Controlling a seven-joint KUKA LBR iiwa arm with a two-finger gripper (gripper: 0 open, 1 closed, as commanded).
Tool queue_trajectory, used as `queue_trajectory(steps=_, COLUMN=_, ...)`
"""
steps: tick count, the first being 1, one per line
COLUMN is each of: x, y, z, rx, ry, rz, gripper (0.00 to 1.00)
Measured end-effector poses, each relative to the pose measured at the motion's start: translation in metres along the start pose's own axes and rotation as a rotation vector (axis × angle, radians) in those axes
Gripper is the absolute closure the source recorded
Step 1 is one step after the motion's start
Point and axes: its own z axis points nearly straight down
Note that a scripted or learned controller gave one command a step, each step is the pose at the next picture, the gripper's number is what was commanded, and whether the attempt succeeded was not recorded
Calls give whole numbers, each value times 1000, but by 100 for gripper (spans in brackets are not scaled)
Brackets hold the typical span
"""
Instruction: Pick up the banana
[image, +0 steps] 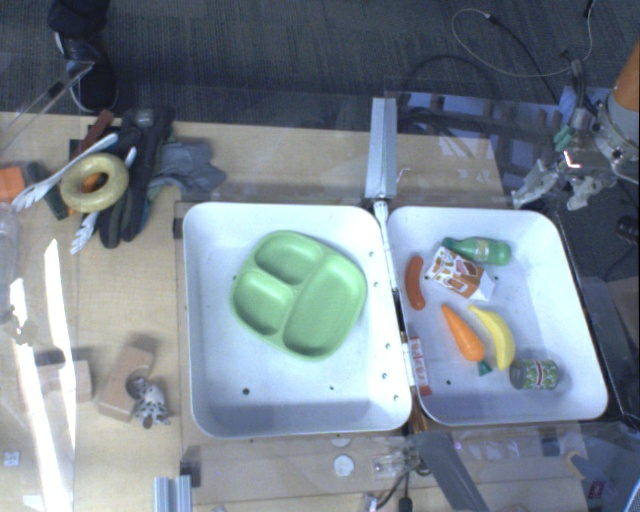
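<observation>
A green can (535, 374) is seen at the lower right of the right bin (590, 395), with the banana (497, 336) just beside an orange carrot (462, 333). The gripper (555, 185) is held at the upper right, spread wide.

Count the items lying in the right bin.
6: green bottle at the top, carton below it, sausage by the left wall, carrot centre, banana beside it, can bottom right.

Yellow banana (497, 336), orange carrot (462, 332), green bottle (480, 250), light-green divided tray (299, 293), white bins (200, 300), a red-orange sausage (414, 281), a tan wooden bench (110, 320).
</observation>
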Motion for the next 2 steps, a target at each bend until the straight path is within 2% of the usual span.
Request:
queue_trajectory(steps=1, x=13, y=-46, z=153, rx=-34, ry=-8, rz=-75, gripper=0)
queue_trajectory(steps=2, x=19, y=-105, z=183, rx=-7, ry=-2, rz=-304, gripper=0)
